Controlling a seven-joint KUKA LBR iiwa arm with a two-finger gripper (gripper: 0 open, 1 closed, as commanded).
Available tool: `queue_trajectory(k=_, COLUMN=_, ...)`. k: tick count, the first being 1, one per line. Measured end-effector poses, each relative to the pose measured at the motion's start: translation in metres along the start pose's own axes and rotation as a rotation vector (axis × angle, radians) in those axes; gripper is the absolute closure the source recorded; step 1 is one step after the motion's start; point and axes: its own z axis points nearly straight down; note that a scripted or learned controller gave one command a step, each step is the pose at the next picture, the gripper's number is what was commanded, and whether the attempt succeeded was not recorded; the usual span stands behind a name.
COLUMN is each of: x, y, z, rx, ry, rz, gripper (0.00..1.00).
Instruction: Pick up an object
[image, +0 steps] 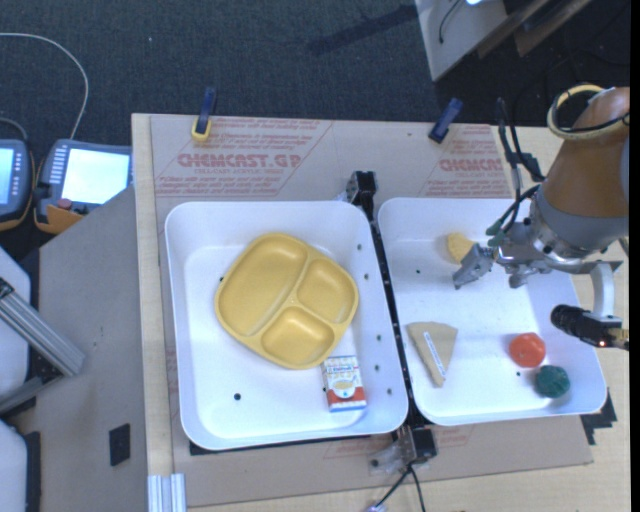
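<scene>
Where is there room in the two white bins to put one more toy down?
Left bin: a bare strip along its left side, beside the yellow plate, and the corner left of the small carton. Right bin: bare floor between the tan wedge and the red ball. Crowded: the right side, around the gripper, the yellow piece and the green ball.

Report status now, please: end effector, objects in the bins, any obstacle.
End effector over right white bin, holding nothing. Small yellow piece just beside it. Tan wedge, orange-red ball, green ball lie apart. No obstacle.
</scene>
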Motion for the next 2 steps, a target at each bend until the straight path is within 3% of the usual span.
queue_trajectory(k=1, x=0.0, y=0.003, z=-0.008, rx=-0.015, ry=-0.002, rz=-0.003, gripper=0.0)
queue_trajectory(k=2, x=0.002, y=0.01, z=0.036, rx=-0.01, ry=-0.001, rz=-0.003, gripper=0.0)
